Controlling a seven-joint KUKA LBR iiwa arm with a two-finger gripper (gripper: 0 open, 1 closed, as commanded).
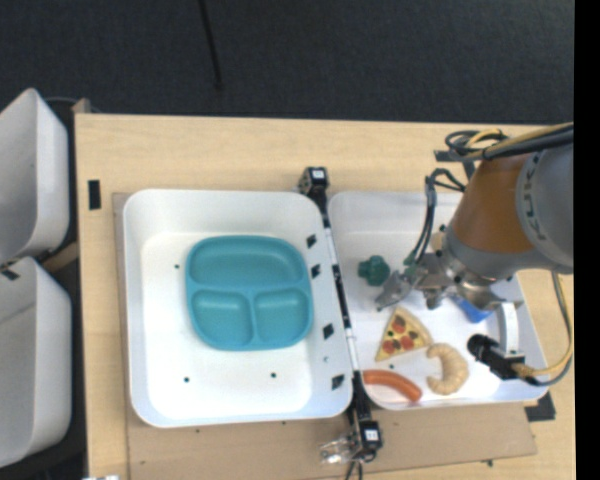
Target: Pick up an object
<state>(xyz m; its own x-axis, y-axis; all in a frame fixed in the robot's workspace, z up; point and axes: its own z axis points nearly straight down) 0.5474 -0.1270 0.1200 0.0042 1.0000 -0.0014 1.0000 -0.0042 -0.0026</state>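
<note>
Yellow-crusted pizza slice point(403, 334) lay just below the pincer point(408, 290), likely light and stiff, best nipped across its edges; pincer state unclear.

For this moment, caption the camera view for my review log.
KUKA arm over right bin beside pizza slice, croissant, hot dog; teal plate left.

Right bin point(380, 208): green toy point(373, 267), pizza slice point(403, 334) flat, croissant point(448, 366), sausage point(391, 385), blue item point(473, 311).
</note>
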